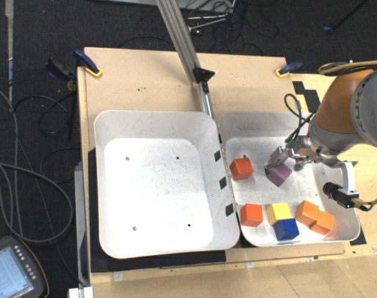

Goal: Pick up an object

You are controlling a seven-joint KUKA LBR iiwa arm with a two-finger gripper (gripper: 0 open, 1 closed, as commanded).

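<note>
jaws low in right bin, touching purple block | can't tell you if it's gripped or how open | tan worktop, dark floor

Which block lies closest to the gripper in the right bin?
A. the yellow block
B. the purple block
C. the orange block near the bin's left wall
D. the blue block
B: the purple block sits right at the gripper, while the other blocks lie farther off in the right bin.
</note>
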